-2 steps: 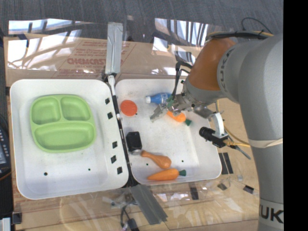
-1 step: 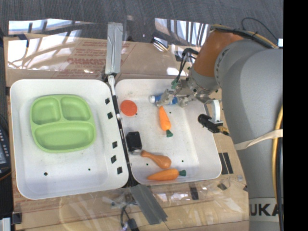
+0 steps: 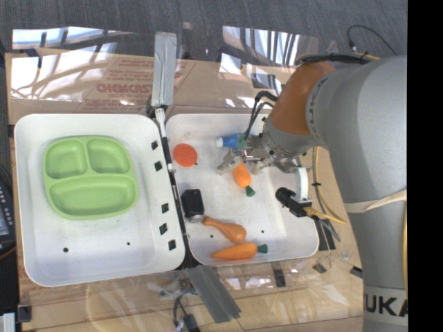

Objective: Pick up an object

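Nearest me lies a long orange plastic carrot (image 3: 237, 252), but my jaws (image 3: 240, 160), spread, hover just above the small, light, slippery carrot (image 3: 242, 178), best pinched mid-body.

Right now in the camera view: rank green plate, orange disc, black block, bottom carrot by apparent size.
1. green plate, by far the largest
2. bottom carrot, long and thin
3. orange disc and black block: they look about alike, so I won't rank them.
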`<state>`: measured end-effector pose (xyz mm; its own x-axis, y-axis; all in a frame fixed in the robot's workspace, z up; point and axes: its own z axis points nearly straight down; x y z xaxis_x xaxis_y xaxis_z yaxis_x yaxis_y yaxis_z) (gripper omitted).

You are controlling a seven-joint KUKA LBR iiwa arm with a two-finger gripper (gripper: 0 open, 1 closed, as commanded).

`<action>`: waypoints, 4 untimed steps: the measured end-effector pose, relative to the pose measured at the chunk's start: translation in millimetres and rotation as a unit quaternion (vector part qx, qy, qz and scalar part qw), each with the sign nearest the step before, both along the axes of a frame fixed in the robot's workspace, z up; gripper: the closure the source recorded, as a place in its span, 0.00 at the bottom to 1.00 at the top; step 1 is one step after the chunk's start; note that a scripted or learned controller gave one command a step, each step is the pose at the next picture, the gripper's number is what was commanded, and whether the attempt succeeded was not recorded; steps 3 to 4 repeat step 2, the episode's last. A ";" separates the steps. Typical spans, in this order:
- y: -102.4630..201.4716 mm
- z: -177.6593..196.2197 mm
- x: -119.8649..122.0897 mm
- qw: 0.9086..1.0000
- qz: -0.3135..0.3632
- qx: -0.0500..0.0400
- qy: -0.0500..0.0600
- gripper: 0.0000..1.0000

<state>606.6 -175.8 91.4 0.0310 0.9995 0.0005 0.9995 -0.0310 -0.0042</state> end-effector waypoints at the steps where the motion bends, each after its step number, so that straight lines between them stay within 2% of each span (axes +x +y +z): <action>1: 0.4 9.8 0.1 1.000 0.002 0.000 0.001 1.00; 2: 53.9 126.5 9.0 1.000 -0.025 0.000 -0.003 1.00; 4: 53.9 126.5 9.0 1.000 -0.025 0.000 -0.003 1.00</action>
